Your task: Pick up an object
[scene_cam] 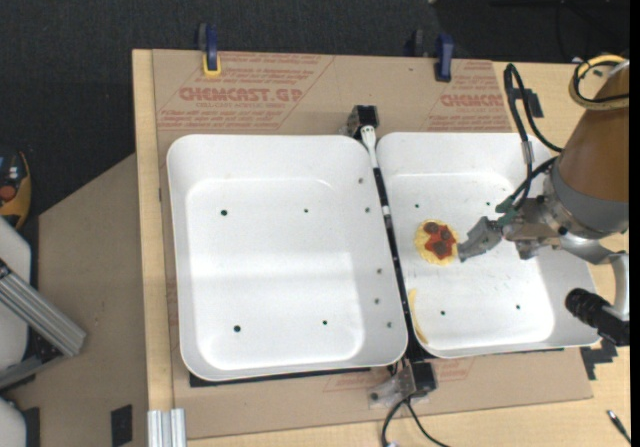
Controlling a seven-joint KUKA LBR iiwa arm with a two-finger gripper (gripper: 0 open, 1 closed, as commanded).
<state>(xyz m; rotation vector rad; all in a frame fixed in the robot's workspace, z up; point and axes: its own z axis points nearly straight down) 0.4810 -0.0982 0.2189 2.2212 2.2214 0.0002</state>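
Grey hand [472,243] beside lumpy red-yellow object [437,241].

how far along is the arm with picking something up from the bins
Done: the arm has reached into the right bin, and its gripper sits low beside a small red and yellow object. In hand: nothing visibly; the object lies on the bin floor next to the gripper, and a grasp cannot be confirmed from this angle. Left: closing on the object and lifting it clear. The left bin plays no part so far.
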